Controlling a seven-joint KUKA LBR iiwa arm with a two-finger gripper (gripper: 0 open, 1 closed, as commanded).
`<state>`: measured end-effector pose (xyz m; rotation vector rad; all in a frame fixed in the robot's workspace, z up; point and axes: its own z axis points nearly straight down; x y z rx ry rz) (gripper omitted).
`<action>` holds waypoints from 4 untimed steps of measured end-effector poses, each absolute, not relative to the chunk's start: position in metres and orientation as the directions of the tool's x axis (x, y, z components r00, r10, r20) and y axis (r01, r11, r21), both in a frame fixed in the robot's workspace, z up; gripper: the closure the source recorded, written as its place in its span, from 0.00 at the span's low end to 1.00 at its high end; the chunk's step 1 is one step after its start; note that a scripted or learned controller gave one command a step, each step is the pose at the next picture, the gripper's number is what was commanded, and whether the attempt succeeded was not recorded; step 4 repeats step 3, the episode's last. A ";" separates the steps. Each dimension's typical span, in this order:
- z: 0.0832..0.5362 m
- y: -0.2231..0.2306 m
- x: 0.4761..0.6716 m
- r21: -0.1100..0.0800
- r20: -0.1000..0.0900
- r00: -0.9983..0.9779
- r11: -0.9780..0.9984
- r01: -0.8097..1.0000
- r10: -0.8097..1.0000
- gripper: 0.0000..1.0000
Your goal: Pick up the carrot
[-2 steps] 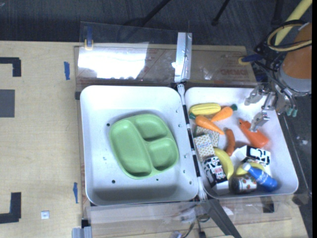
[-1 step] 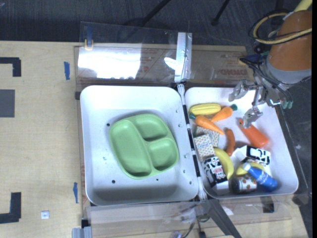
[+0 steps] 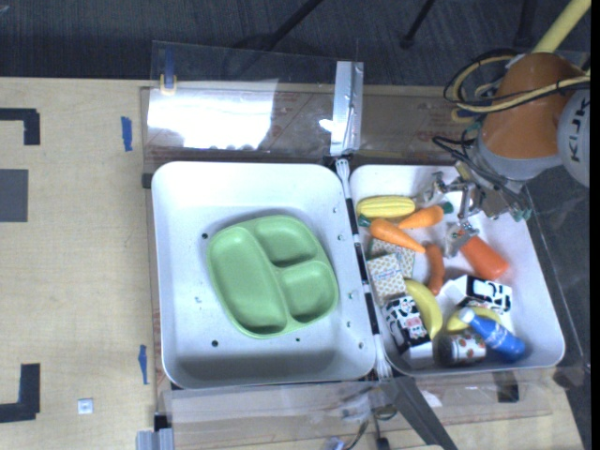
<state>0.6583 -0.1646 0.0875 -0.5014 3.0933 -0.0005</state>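
1. In the right shallow white bin (image 3: 548, 340), several orange tapered carrots lie; the nearest orange carrot (image 3: 421, 218) sits just beside the gripper (image 3: 461, 216).
2. Its grasp cannot be told.
3. Approach step, likely; next, centre over one carrot and descend.

Over the right bin (image 3: 548, 322) the gripper (image 3: 459, 216) hung low among the clutter, right beside a carrot (image 3: 392, 233) lying under a yellow corn cob (image 3: 385, 206), with a banana (image 3: 425, 306) and blue bottle (image 3: 497, 337) nearer the front, while the left bin (image 3: 178, 251) carried a green divided plate (image 3: 273, 273).
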 end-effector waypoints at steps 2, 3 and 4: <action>0.172 -0.128 0.657 -0.001 -0.009 -0.985 0.985 -0.171 -0.171 1.00; 0.230 -0.090 0.669 0.000 -0.010 -1.000 1.000 0.017 0.017 1.00; 0.230 -0.090 0.669 0.000 -0.010 -1.000 1.000 0.017 0.017 1.00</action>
